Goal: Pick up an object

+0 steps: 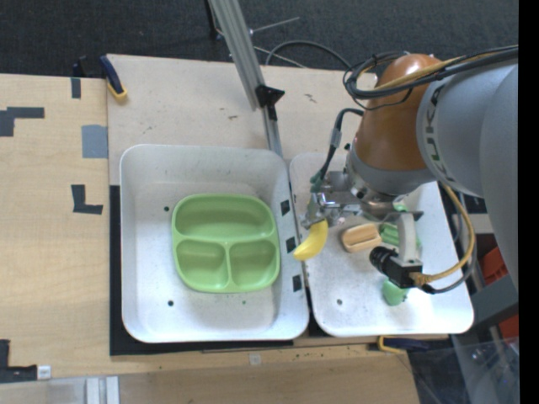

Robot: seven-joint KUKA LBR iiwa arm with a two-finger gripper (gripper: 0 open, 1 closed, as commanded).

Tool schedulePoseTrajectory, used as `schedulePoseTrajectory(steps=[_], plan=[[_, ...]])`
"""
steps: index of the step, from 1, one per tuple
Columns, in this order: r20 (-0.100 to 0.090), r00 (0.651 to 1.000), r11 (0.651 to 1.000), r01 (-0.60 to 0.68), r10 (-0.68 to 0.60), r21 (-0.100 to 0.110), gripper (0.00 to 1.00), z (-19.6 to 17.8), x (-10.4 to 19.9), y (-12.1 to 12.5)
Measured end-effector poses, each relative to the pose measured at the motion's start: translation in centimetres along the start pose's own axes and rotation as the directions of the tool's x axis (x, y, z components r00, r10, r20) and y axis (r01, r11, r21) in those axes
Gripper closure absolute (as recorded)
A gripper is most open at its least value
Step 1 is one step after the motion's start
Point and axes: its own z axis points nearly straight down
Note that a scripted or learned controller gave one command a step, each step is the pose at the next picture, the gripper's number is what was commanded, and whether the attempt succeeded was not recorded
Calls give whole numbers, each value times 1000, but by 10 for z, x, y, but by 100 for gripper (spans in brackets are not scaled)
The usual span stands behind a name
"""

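Observation:
My gripper (323,215) hangs below the orange wrist band, over the left edge of the right bin (438,314). A yellow banana (309,244) dangles from it. The fruit's upper end is pinched between the fingers, and its lower end hangs over the rim between the two bins. A tan bun-shaped piece (360,237) lies just right of the gripper on the bin floor. A green piece (392,292) rests nearer the front, and another green piece (394,227) is partly hidden under the arm.
A green divided plate (226,242) lies in the left bin (139,225). A metal pole (240,40) slants in from the top. The arm's black cabling (396,268) loops over the right bin. The bulky arm covers the right bin's far side.

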Motion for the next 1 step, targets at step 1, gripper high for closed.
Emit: schedulePoseTrajectory(steps=[1], plan=[[1, 1000, 1000, -1, 1, 2, 100, 5, 44, 5]])
